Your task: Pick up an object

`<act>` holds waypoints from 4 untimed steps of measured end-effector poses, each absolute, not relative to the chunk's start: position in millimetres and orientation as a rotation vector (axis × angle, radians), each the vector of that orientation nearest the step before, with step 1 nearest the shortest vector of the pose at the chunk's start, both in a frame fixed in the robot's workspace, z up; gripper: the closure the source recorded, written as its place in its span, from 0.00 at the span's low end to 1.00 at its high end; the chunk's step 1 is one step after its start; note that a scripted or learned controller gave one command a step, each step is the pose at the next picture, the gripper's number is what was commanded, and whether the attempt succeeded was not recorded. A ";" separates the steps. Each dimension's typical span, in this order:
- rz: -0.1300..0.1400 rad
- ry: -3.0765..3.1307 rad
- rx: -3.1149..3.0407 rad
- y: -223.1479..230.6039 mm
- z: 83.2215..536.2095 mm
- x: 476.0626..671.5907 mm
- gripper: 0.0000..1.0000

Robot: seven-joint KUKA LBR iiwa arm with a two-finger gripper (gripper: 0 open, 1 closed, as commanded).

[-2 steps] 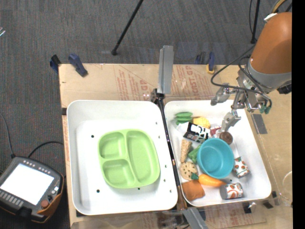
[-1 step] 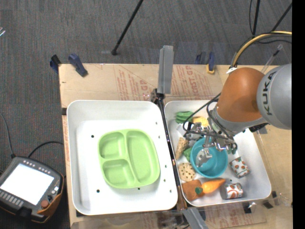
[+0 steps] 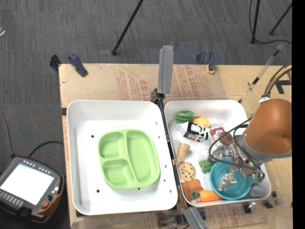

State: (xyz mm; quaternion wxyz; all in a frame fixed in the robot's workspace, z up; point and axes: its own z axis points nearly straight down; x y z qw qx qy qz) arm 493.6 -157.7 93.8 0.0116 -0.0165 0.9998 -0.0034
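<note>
Toys crowd the right bin (image 3: 224, 104); the left bin (image 3: 81, 128) holds a green tray (image 3: 128, 157), its margins bare.

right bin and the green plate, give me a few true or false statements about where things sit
1. The green divided plate lies in the left bin. True.
2. The blue bowl sits in the left bin. False: it is in the right bin, near its front right corner.
3. The gripper hangs over the blue bowl. True.
4. The cookie lies on the green plate. False: it lies in the right bin, near its left wall.
5. The carrot lies at the far edge of the right bin. False: it lies at the near edge, beside the blue bowl.
</note>
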 end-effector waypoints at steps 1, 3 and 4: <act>-0.015 3.078 -0.067 -153.4 111.9 506.7 1.00; 0.003 3.065 -0.672 -205.2 121.2 526.1 0.00; -0.003 3.070 -0.592 -186.2 91.3 489.5 0.00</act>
